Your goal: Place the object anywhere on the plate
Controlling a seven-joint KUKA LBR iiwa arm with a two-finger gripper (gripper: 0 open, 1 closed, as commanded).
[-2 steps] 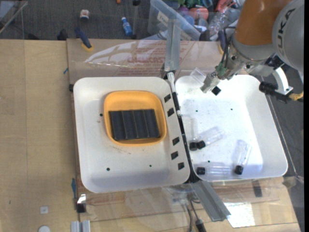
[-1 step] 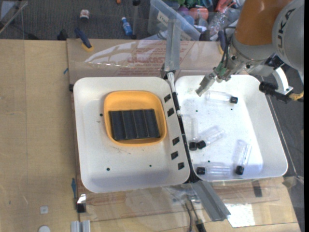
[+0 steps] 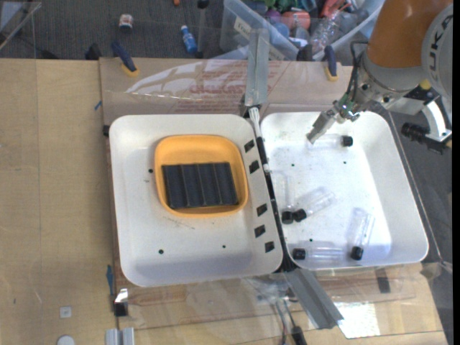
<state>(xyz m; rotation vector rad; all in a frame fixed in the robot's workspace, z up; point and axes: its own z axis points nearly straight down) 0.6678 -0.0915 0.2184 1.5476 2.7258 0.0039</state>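
Note:
An orange plate (image 3: pixel 202 146) sits in the left white bin (image 3: pixel 136 228), and a dark ridged block (image 3: pixel 200 185) lies flat on it. Several clear vials with black caps lie in the right bin (image 3: pixel 402 185): one (image 3: pixel 313 201) near the divider, one (image 3: pixel 359 228) toward the front right, one (image 3: pixel 323 252) along the front wall. Another vial (image 3: pixel 336 141) lies at the back. My gripper (image 3: pixel 317 131) hangs low over the back of the right bin, just left of that vial, slanting down to the left. Nothing shows in its grasp.
A raised divider with black clips (image 3: pixel 257 185) separates the two bins. Behind the bench stands a clear tub of mixed toys (image 3: pixel 302 9). The arm's orange band (image 3: pixel 413 20) looms over the right bin's back right corner.

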